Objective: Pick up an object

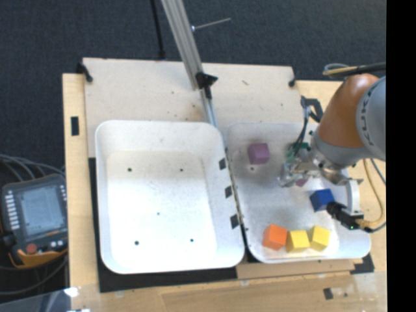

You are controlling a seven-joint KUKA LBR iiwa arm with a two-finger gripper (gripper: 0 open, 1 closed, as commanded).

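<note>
bins point(162, 194): white plastic, matt, faintly speckled with dark marks
bench point(140, 86): pale wood board, matt, smooth
blocks point(299, 239): matt, plain-coloured faces; material cannot be told
arm point(348, 119): smooth casing, orange band with a soft sheen
mast point(182, 28): ribbed metal profile, dull silver
floor point(78, 18): dark carpet, rough

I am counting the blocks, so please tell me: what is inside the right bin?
The right bin holds a purple block, blue block, orange block and two yellow blocks. The gripper covers the floor beneath it.

Right bin point(260, 252) holds five blocks point(298, 240); pincer point(294, 176) above.
</note>
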